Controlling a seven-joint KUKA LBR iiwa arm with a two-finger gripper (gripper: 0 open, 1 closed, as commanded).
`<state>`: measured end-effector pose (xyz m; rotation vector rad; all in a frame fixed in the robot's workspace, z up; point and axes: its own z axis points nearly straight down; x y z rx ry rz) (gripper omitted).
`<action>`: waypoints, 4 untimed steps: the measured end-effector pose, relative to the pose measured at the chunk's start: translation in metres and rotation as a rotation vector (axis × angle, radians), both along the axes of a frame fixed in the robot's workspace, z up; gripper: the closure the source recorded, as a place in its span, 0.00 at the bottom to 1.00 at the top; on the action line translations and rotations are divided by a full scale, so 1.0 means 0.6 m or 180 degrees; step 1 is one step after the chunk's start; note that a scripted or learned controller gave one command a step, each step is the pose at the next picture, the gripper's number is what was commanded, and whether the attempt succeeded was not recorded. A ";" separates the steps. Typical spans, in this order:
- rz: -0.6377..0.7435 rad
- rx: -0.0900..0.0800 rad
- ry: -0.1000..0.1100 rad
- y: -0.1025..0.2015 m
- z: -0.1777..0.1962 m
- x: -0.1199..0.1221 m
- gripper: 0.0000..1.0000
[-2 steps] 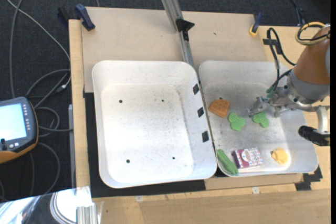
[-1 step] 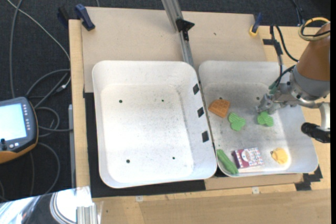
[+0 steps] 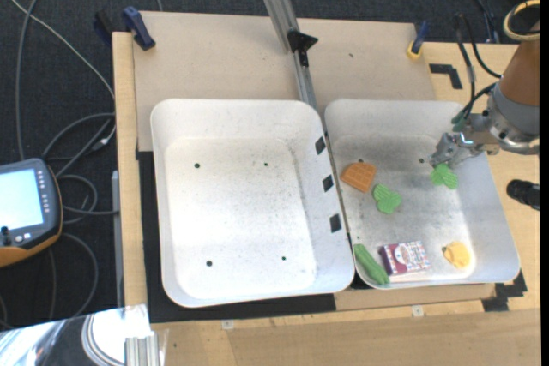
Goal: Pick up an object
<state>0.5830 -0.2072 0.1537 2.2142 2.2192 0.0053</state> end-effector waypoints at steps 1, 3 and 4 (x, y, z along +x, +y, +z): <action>0.0000 -0.0002 -0.0004 -0.004 0.099 0.018 1.00; 0.0011 0.0018 0.0031 0.083 0.154 0.011 1.00; 0.0014 0.0019 0.0034 0.179 0.137 -0.003 1.00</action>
